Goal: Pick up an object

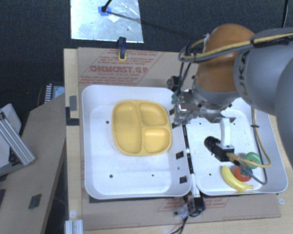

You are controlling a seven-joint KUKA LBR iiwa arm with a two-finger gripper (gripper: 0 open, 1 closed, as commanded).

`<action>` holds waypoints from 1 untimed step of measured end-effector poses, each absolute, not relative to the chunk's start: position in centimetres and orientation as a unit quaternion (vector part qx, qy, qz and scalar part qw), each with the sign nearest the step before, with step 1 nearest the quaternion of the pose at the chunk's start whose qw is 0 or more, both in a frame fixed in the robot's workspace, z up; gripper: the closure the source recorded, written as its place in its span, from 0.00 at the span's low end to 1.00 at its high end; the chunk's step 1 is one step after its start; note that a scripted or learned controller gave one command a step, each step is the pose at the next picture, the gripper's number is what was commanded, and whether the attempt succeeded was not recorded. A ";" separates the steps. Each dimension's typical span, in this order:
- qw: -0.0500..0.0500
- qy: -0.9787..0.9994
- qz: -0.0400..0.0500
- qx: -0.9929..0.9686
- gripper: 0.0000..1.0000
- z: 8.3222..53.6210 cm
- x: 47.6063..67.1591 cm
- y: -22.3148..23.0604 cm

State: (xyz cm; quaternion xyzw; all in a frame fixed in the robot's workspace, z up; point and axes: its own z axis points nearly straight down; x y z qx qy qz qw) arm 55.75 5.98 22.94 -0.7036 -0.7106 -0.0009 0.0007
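A yellow divided plate (140,127) lies in the left white bin (95,179), on a cardboard sheet (119,68).

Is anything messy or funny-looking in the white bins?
Nothing looks spilled or broken. The yellow tray lies flat in the left bin, turned slightly askew. The banana sits among small toys in the right bin's corner.

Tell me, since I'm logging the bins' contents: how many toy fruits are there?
2: a banana at the right bin's near edge, a red-orange fruit touching it. The arm may hide others.
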 end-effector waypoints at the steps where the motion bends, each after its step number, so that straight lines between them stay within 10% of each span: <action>1: 0.001 -0.710 0.000 -0.704 1.00 21.8 55.4 10.9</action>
